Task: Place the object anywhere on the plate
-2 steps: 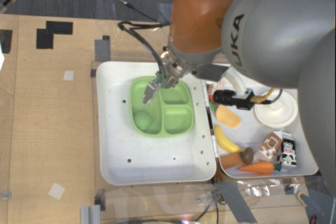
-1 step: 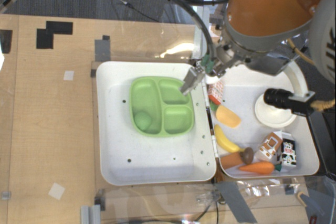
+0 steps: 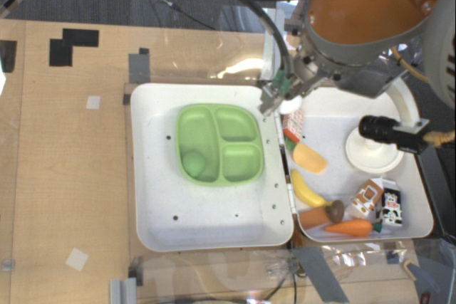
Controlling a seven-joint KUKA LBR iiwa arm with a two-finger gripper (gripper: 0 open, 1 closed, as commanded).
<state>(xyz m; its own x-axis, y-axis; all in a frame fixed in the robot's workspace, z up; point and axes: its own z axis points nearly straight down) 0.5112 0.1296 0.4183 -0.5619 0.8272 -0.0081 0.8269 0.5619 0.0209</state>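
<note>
green plate (image 3: pixel 219 144) in left bin (image 3: pixel 153 221), apparently bare

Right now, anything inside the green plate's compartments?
The green plate in the left bin holds no object: all three compartments look bare. The gripper hangs at the bins' divider, hiding whatever lies directly beneath it.

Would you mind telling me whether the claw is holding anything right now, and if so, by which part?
It cannot be told. The claw sits at the edge between the two bins, just above a small white thing, but the view is too blurred to show a hold.
</note>
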